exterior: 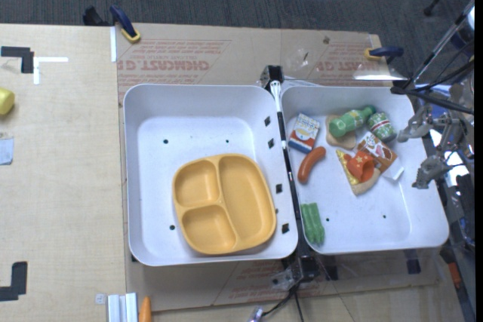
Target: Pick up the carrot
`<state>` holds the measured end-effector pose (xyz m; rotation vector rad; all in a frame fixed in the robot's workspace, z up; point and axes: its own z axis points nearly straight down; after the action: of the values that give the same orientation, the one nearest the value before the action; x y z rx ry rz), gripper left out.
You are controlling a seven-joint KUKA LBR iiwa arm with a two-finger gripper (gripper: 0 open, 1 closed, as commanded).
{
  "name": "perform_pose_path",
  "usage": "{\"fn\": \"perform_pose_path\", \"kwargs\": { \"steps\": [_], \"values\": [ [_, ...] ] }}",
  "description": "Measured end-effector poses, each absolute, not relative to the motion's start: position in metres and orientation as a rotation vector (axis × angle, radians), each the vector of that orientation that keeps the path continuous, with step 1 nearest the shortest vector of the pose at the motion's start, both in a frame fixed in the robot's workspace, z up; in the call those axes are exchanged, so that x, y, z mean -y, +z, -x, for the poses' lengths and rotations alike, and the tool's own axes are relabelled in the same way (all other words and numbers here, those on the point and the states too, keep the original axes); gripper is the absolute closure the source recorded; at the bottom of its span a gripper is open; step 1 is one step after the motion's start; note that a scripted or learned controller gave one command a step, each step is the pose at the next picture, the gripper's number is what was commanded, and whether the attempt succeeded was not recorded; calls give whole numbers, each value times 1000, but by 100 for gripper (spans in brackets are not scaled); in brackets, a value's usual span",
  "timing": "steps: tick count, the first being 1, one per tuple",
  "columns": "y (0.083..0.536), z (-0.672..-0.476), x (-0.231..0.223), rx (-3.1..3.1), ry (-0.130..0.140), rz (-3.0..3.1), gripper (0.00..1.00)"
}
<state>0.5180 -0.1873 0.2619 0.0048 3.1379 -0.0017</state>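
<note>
Orange elongated toy carrot (311,164) lying at left side of right-hand shallow white bin (392,234), being flanked by small printed carton (304,132), orange pizza slice (362,167) and green ridged vegetable (312,223). Two-finger metal gripper (421,152) being held wide open at bin's right rim, well apart from carrot, gripping nothing.

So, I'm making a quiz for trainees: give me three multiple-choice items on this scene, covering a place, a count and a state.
1. The carrot lies in: A the left bin; B the right bin; C the bench.
2. The plate has: A two wells; B three; C four.
3. The carrot is: A lying flat; B upright; C lifted.

Answers: B, it rests beside the carton in the right bin; B, three wells show; A, its length rests on the bin floor.
</note>
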Motion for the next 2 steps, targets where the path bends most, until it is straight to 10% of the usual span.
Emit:
{"fn": "perform_pose_path", "kwargs": {
  "steps": [1, 2],
  "values": [
    [127, -487, 130, -3136, 0, -137, 0],
    [92, -549, 119, -3133, -1, -158, 0]
  ]
}}
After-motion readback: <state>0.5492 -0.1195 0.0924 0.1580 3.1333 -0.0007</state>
